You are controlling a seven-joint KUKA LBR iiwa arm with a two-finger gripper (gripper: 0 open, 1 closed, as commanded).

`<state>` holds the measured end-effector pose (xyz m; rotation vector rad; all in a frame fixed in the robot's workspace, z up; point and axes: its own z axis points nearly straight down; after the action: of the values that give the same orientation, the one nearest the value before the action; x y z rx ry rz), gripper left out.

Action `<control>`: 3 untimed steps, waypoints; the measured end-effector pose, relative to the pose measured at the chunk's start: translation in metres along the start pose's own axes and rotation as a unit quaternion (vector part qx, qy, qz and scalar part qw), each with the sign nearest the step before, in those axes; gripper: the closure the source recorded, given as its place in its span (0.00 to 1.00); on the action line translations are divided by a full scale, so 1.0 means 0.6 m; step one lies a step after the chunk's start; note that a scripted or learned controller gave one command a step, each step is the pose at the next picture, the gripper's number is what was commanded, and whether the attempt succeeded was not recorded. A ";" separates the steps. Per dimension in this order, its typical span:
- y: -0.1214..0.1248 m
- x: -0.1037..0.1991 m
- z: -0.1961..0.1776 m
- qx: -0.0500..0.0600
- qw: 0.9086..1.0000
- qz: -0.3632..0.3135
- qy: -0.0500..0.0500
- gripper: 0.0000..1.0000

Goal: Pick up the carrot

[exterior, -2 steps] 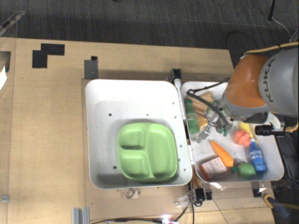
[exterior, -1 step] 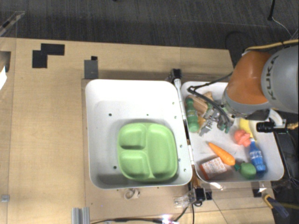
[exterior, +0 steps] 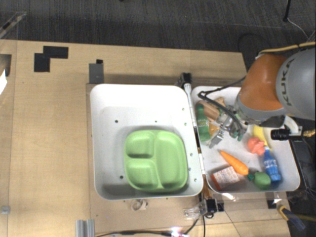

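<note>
Looking down on the counter (exterior: 49, 147), we see two white bins side by side. The left bin (exterior: 113, 102) holds a green divided plate (exterior: 155, 158). The right bin (exterior: 291, 179) holds the clutter: the carrot (exterior: 234, 162) lies flat on the bin floor, toward the near side, pointing diagonally, with a red-and-white packet (exterior: 226, 177) just beside its near end and a green round item (exterior: 261, 179) close by its thick end. A blue bottle (exterior: 270, 165), a pink item (exterior: 256, 145) and a yellow item (exterior: 258, 132) sit further right.

The arm (exterior: 276, 88) reaches over the right bin, and the gripper (exterior: 217, 138) hangs near the bin's left side, above and apart from the carrot's tip. We cannot tell its state, too small and cluttered. Nothing is visibly held.

We judge the task is at the approach stage: carrot untouched, not lifted. Left to do: move over the carrot, descend, grasp, lift. Neighbours crowd it, so a clean grasp looks tricky.
</note>
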<state>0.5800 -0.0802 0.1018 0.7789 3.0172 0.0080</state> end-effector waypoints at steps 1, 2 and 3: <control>-0.035 0.035 0.019 0.001 0.997 -0.077 0.003 0.00; -0.082 0.120 0.016 0.001 1.000 -0.001 0.002 0.00; -0.024 0.118 -0.236 0.000 1.000 -0.030 0.001 0.00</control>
<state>0.5074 -0.0585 0.2418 0.6894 3.0416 0.0068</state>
